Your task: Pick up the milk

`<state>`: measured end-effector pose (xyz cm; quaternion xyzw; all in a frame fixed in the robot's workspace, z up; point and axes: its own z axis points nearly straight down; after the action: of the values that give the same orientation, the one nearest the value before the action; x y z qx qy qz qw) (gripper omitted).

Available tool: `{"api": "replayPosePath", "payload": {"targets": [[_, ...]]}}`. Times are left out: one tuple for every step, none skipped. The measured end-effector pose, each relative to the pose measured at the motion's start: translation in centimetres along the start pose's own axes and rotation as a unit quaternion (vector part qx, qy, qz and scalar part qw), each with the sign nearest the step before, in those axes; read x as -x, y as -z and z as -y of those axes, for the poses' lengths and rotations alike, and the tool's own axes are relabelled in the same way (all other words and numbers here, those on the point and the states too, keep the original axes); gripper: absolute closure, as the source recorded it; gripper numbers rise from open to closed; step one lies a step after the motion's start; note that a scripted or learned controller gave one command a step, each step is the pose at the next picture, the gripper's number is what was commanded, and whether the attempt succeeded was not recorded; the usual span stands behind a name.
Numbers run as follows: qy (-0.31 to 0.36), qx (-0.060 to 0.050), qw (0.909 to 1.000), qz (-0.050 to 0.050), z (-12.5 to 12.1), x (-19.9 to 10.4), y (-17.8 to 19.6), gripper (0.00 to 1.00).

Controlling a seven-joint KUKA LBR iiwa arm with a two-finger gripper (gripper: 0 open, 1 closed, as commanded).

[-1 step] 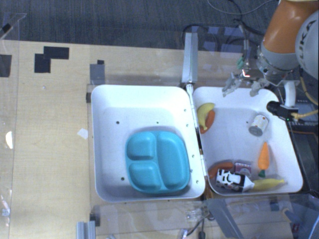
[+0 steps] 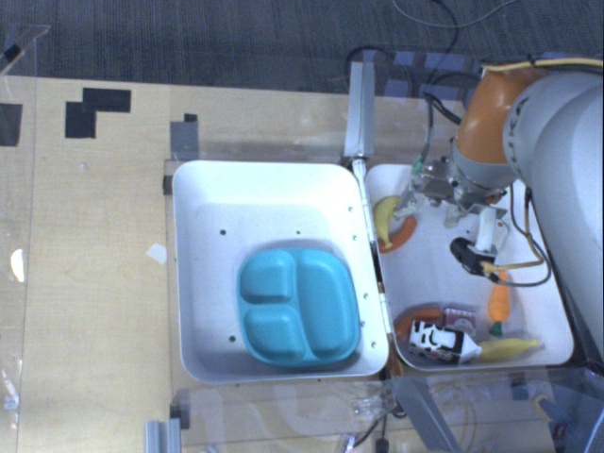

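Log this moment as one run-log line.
arm: above right bin far end | tool: near banana | milk: lying at near edge, untouched | left bin: blue tray

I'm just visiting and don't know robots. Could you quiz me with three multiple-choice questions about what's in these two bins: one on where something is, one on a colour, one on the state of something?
1. Where does the milk carton lie?
A. In the left bin, on the tray
B. At the near edge of the right bin
C. On the bench outside both bins

2. What colour is the divided tray in the left bin?
A. Red
B. Blue
C. Black

3. How is the milk carton standing?
A. Lying on its side in the bin
B. Lifted in the air
C. Standing on the tray

Answers:
1 B: the milk carton sits by the right bin near wall, beside a banana.
2 B: the tray is light blue.
3 A: it lies flat on the bin floor, well apart from the claw.
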<state>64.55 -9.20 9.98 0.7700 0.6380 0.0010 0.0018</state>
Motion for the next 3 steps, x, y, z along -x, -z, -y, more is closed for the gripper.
{"api": "replayPosePath", "payload": {"targets": [[0.038,-0.002,0.9993,-0.001,6.9,4.8,3.3,0.0],[0.041,-0.001,0.9992,0.0,6.3,9.5,10.4,0.0],[0.021,-0.002,0.9998,0.0,7.3,5.5,14.2,0.0]]}}
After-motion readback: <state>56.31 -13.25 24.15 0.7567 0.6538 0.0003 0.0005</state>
